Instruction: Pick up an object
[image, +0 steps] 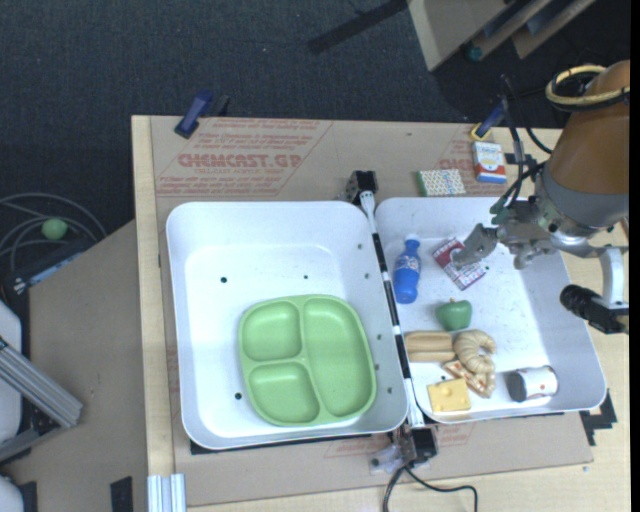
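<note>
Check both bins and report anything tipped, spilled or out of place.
Nothing looks spilled or broken. The blue bottle lies on its side near the right bin's left wall, and the small white cylinder lies tipped at the front. The green divided plate sits flat in the left bin.

Plate (305, 358) in left bin (200, 240)

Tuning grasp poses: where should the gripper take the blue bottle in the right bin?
Probably across the blue bottle's body mid-length, coming straight down. It lies flat, long axis roughly up-down in view, close beside the left wall of the right bin, so spanning its width suits.
</note>
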